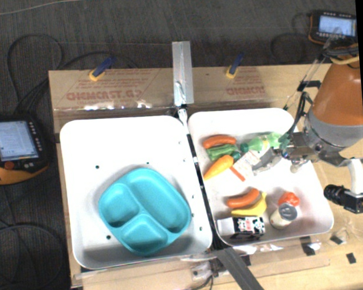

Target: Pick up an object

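Observation:
My gripper (258, 161) is low in the right bin (309, 181), reaching in from the right beneath the grey and orange arm (338, 113). It sits just below a green toy vegetable (260, 144) and to the right of an orange carrot (217, 166). A small red strip (237, 174) lies just left of the gripper tip. A red and green toy (219, 142) rests at the bin's back left. Toward the front lie an orange sausage (244, 198), a yellow banana (250, 210), a black and white carton (242, 226) and a small bottle with a red top (285, 209).
The left bin (88, 148) holds a teal divided plate (145, 210). A metal divider (182, 72) stands behind the seam between the bins. A teach pendant (11, 143) lies on the floor at the left, and cables and a black fitting (343, 196) sit at the right.

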Motion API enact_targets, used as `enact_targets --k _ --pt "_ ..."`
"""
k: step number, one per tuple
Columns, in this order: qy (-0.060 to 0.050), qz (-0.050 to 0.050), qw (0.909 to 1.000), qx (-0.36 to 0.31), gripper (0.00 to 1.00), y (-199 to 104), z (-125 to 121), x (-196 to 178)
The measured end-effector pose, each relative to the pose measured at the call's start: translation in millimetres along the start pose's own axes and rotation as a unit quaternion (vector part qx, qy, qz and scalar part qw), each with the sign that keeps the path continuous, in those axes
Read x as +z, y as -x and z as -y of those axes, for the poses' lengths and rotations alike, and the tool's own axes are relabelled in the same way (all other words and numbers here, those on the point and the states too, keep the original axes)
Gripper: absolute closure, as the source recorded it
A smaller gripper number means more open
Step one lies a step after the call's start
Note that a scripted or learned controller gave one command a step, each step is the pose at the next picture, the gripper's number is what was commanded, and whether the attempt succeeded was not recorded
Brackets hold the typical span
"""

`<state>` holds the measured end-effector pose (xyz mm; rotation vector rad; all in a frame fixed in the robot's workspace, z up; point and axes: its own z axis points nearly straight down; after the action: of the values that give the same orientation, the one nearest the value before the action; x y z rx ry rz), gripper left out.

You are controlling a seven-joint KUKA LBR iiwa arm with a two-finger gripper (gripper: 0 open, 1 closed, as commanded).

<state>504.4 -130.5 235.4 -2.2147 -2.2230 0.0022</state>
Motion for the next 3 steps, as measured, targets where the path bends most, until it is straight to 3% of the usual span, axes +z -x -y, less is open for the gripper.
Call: enact_targets --k 1,2,3 --pt "0.0 -0.001 0.998 -0.063 0.0 -9.2 8.4 96.2" --pt "0.009 0.005 0.984 -0.178 0.0 -9.7 15.3 145.5" --pt "0.007 0.002 0.9994 -0.034 0.0 -16.1 -62.5 146.1"
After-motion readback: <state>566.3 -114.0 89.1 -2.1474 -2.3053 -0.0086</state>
